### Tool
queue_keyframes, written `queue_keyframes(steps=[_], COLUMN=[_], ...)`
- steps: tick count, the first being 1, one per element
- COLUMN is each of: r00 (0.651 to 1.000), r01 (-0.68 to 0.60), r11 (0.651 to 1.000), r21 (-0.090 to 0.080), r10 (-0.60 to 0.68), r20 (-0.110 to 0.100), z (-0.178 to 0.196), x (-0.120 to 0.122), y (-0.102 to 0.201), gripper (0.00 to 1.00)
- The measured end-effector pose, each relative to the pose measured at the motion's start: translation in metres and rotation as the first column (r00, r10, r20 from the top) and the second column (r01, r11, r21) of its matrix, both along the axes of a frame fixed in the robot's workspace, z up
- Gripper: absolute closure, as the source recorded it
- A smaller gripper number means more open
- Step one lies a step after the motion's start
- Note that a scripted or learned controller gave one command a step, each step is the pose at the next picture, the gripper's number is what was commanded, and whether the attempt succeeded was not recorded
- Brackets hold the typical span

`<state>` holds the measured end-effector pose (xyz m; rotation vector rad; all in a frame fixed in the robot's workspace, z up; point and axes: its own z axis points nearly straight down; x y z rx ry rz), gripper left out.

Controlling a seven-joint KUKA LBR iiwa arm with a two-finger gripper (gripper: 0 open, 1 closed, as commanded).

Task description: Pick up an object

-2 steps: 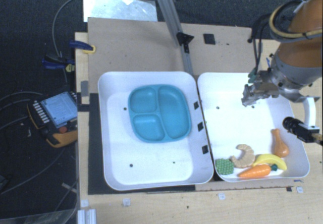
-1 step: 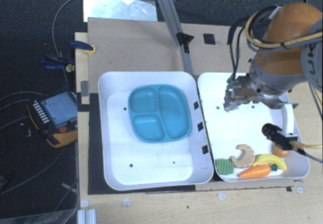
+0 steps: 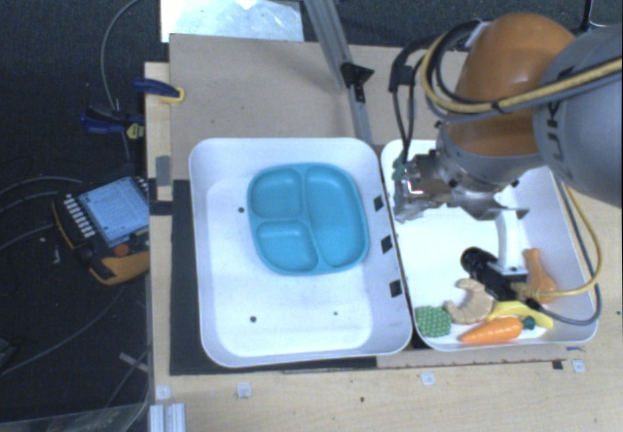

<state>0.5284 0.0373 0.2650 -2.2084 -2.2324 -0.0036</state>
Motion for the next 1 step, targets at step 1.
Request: queue_keyframes(steps=[1], r00=[1.0], r01=[0.0], r11=[1.0], r21=[0.0], r10=[0.0], r20=[-0.002], z=[-0.0172], x=[-0.0096], y=[0.0567], gripper=[1.0])
